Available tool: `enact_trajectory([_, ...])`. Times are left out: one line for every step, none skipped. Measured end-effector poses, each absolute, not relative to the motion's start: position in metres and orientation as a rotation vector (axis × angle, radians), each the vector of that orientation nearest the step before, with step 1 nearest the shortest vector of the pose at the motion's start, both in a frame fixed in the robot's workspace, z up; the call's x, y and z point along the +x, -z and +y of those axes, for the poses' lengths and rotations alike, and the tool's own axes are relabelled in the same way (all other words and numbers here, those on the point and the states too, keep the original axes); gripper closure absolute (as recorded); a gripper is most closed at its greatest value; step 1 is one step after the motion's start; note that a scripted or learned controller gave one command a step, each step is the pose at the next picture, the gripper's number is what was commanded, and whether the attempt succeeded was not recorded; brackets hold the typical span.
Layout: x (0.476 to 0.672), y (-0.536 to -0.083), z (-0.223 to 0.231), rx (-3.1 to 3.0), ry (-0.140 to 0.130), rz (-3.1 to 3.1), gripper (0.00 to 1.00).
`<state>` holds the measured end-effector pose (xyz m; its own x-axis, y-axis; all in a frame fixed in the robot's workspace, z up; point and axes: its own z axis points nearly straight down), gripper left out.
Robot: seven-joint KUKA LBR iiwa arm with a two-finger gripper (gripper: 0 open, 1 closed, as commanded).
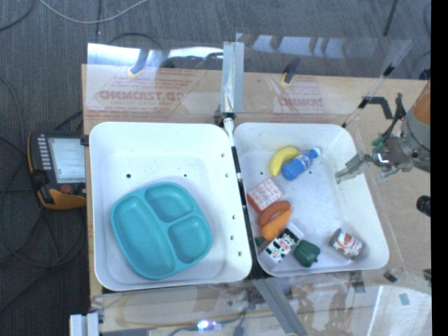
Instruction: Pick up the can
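The can (346, 243), short with a red and white label, lies on its side in the front right corner of the right bin (329, 135). My gripper (379, 160) hovers over that bin's right rim, well behind the can and apart from it. The grey arm with its orange band (422, 110) comes in from the right edge.
The right bin also holds a yellow banana (283, 158), a blue bottle (301, 163), a red-and-white box (264, 193), an orange carrot-like piece (274, 217), a black-and-white carton (283, 244) and a green block (306, 253). A teal divided plate (162, 228) lies in the left bin.
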<state>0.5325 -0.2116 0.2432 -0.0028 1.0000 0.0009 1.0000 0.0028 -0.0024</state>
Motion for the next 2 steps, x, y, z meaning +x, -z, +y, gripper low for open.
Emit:
enact_trajectory([0.492,-0.13,-0.22,-2.383,-0.001,-2.033,0.0])
enact_trajectory([0.492,-0.094,-0.206,-2.361,0.008,-2.068,0.0])
